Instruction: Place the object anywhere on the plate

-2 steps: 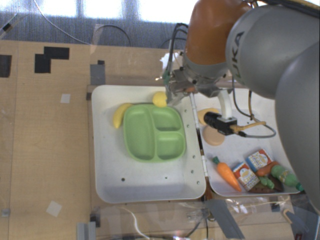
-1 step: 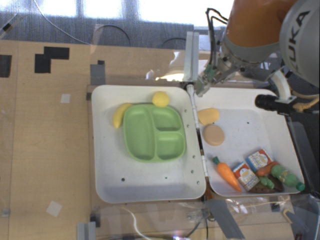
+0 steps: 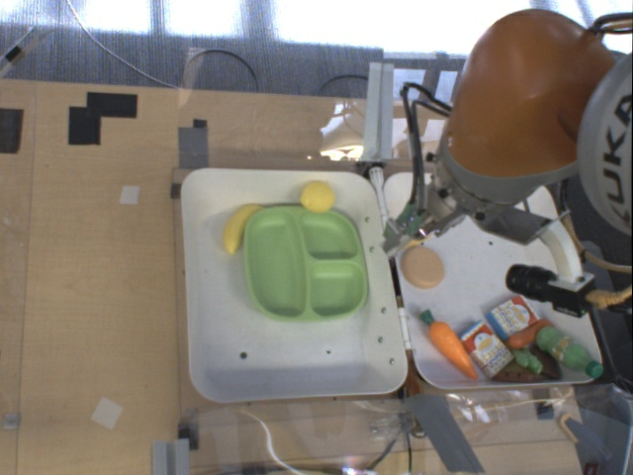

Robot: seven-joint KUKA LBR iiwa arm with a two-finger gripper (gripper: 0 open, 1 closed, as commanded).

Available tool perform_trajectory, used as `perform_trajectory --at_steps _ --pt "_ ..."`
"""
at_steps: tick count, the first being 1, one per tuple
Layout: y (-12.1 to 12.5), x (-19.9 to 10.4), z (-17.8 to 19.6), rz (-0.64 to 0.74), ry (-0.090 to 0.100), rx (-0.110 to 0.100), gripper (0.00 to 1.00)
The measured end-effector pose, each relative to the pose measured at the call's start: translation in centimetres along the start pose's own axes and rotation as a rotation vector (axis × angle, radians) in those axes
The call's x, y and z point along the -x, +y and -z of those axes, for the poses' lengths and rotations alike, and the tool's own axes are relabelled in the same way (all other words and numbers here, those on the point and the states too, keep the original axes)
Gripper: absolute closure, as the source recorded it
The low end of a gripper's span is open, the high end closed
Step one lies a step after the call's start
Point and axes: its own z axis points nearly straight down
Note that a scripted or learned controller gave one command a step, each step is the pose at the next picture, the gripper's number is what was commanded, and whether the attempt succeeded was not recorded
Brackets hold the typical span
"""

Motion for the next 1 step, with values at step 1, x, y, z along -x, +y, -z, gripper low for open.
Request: perform_trajectory --at_steps 1 --pt "0.86 -4.14 -4.83 0.175 0.0 -0.001 1.0"
